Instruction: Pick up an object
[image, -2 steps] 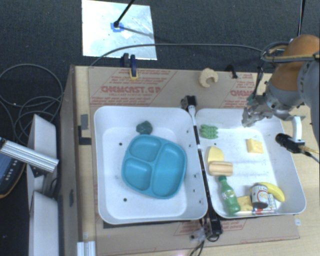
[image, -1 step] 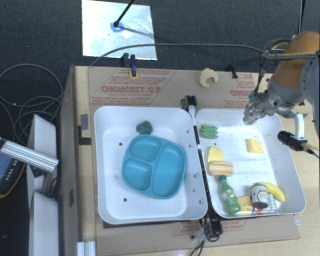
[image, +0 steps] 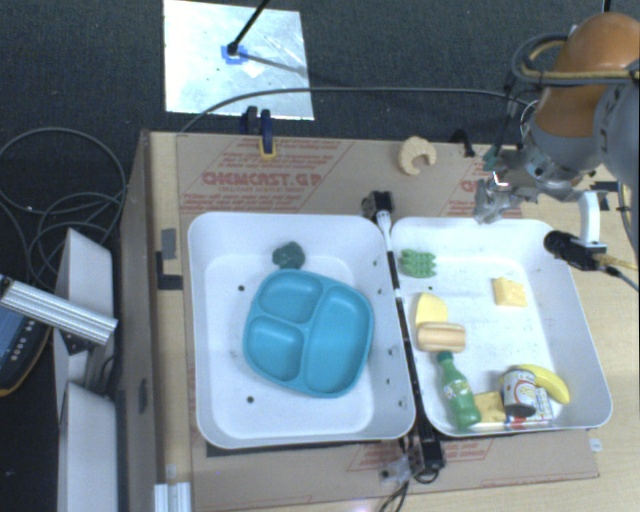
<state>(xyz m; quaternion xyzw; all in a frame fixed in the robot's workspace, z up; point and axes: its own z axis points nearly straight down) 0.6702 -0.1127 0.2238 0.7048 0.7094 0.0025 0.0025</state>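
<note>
You're pre-grasp: gripper (image: 492, 205) hovers over right bin's (image: 585, 330) back rim, can't tell its state. Next, descend on 1 obj, e.g. cheese wedge (image: 509, 292).

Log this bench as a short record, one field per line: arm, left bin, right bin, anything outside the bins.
arm: gripper hangs above the far edge of the right bin, nothing seen between its fingers
left bin: blue divided plate; small dark green object at the plate's far side
right bin: green toy, yellow wedge, hot dog bun, green bottle, can, banana, yellow block
outside bins: tan curved piece on the cardboard beyond the bins
</note>
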